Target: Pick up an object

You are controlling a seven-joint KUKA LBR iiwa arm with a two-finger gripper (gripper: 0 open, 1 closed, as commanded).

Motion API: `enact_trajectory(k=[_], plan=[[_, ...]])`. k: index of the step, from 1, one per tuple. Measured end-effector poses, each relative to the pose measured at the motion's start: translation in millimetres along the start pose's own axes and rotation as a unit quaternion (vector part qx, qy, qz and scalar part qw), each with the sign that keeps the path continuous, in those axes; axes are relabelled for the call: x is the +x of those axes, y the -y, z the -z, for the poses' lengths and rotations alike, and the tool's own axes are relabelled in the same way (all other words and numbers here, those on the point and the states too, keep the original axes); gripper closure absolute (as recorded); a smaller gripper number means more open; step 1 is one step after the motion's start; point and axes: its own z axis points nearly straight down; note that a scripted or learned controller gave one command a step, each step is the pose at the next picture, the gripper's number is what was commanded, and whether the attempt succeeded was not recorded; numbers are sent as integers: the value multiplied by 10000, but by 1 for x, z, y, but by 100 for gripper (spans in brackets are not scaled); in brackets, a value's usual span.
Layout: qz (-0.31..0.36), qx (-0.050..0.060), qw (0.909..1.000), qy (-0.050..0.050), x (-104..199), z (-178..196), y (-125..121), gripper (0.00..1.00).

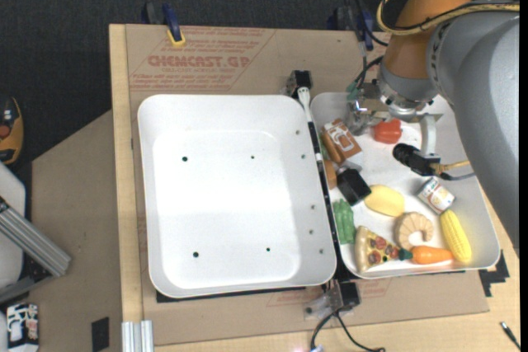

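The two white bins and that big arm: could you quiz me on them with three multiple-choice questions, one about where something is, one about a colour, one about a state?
1. Where does the pizza slice lie?
A. Left bin
B. Right bin, near corner
C. On the cardboard

2. What colour is the small object by the gripper?
A. Red
B. Blue
C. White

3. How is the arm placed?
A. Over the left bin
B. Off the bench
C. Over the right bin's far end

Answers: 1 B, the slice rests at the near edge of the right bin beside a carrot. 2 A, it is plainly red. 3 C, the wrist hangs above the far toys, away from the left bin.
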Motion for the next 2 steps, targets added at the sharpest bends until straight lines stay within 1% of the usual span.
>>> enact_trajectory(k=[1,2], plan=[[42,-82,10000,-15,80,134,6,100],[38,-88,10000,-14,146,253,-2,100]])
